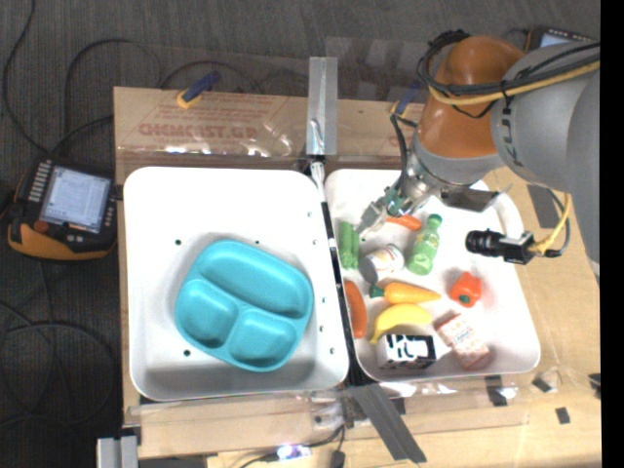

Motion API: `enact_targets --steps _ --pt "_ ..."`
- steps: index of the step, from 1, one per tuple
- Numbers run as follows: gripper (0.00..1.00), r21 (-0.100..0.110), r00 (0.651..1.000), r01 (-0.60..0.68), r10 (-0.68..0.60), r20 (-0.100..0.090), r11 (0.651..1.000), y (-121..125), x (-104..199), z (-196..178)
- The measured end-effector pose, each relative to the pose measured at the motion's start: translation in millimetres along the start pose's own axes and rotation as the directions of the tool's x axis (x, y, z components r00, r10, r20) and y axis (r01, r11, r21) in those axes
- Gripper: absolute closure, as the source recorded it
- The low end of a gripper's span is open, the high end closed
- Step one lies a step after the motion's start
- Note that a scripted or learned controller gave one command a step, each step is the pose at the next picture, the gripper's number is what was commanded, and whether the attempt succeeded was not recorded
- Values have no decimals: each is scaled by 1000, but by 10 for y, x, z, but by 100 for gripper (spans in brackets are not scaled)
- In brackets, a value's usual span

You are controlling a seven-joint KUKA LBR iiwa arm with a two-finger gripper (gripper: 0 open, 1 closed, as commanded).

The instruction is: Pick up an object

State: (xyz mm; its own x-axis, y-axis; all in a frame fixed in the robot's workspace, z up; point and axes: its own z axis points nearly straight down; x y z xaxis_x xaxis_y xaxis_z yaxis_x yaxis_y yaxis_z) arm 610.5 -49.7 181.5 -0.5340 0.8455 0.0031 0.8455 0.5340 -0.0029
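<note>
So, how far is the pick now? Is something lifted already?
Nothing looks lifted yet. Done: the arm has reached into the right bin. In hand: the gripper is low at the bin's back, beside the small carrot and green bottle; whether it grips anything I cannot tell. Left: the grasp and the lift. The banana and the other items lie untouched.

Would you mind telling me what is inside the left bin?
The left bin holds one blue divided tray with three compartments, nothing in them. Whatever lies beneath the tray is covered.
</note>
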Motion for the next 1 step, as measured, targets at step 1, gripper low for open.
enact_targets --steps 1 --pt "100 0 1000 24 -24 0 1000 51 104 3"
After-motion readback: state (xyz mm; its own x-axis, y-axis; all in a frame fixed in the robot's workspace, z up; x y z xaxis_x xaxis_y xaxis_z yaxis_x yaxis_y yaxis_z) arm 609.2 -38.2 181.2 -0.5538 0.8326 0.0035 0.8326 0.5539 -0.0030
